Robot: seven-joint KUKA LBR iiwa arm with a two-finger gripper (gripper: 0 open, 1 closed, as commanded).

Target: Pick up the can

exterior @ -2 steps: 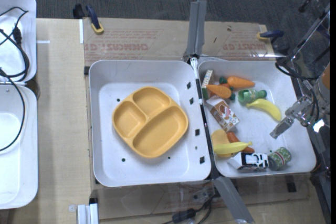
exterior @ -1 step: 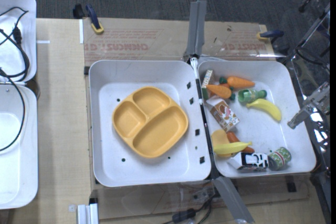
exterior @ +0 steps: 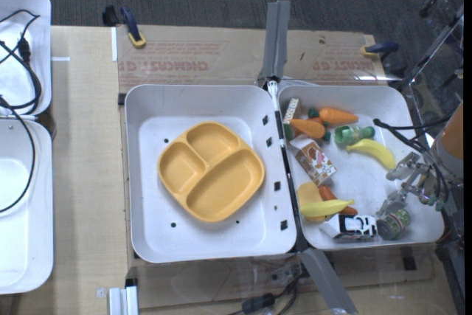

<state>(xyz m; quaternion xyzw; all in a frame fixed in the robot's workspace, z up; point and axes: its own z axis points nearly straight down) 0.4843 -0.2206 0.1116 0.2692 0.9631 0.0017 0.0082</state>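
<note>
The can (exterior: 395, 223) is small, with a green and dark label, and lies in the front right corner of the right bin (exterior: 369, 96). My gripper (exterior: 400, 184) reaches in from the right edge, just above and behind the can. Its metal fingers (exterior: 403, 168) are spread apart over bare bin floor, open, with nothing between them. The lower finger ends close to the can's top edge; I cannot tell whether they touch.
A black-and-white toy car (exterior: 354, 227) sits left of the can. Two bananas (exterior: 372, 152) (exterior: 324, 208), carrots (exterior: 338, 115), a green bottle (exterior: 352, 134) and a small carton (exterior: 315, 161) lie in the right bin. The left bin (exterior: 147, 158) holds a yellow divided plate (exterior: 212, 171).
</note>
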